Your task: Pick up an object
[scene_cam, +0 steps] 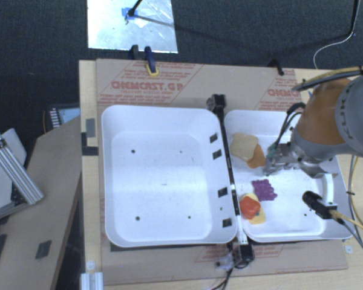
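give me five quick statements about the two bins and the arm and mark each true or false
1. The purple object lies in the right bin. True.
2. The red object lies in the left bin. False: it lies in the right bin, near the divider, below the purple object.
3. The arm reaches over the right bin. True.
4. The gripper hangs over the left bin. False: it is over the right bin, close to the tan object.
5. The tan object lies nearer the bin's far edge than the purple object. True.
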Robot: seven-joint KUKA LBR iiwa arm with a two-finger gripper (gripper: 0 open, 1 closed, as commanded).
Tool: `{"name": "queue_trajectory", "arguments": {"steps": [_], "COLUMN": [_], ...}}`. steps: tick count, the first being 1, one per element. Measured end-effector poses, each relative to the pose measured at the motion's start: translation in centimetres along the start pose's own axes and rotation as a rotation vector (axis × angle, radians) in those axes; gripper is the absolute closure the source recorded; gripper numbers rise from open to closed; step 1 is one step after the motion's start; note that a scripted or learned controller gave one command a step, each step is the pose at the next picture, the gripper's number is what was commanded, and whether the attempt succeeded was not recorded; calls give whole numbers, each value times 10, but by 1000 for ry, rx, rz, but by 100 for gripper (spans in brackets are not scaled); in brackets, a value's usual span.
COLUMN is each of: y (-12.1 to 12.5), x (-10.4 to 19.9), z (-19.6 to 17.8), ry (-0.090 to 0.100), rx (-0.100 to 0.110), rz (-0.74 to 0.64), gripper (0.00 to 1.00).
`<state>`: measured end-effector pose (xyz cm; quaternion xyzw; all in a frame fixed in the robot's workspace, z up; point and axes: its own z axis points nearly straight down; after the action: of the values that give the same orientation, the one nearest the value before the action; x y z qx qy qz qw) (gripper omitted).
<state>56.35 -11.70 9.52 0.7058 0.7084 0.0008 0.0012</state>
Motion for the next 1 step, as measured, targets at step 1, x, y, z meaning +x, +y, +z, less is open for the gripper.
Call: {"name": "queue_trajectory", "arguments": {"steps": [1], "y": [37], "x": [72], "z": [-95], "ry": [1], "rx": [-9], "rz": [-8], "gripper": [100]}}
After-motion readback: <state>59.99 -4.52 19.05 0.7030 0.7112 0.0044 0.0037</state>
